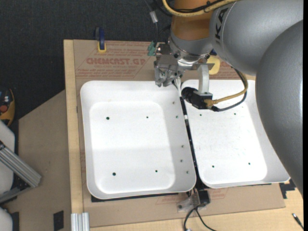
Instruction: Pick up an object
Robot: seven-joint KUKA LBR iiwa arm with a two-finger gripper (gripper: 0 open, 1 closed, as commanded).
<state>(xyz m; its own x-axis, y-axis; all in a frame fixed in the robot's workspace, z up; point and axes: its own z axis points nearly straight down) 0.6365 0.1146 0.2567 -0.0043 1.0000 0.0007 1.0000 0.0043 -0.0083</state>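
Fingers [166, 78] hang above the left bin's [91, 93] far rim; their spread can't be told

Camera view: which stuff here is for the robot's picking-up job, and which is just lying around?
For the job:
- the claw, above the far rim where the bins meet
- left bin
- right bin

Just lying about:
- blue and yellow clamp on the board's far edge
- brown board under the bins
- metal rail at the left

One fixed camera looks down at a slant from above the bench [120, 61], near enough that both white bins fill most of the frame: left bin [96, 93], right bin [250, 177]. The arm [269, 47] enters from the right.
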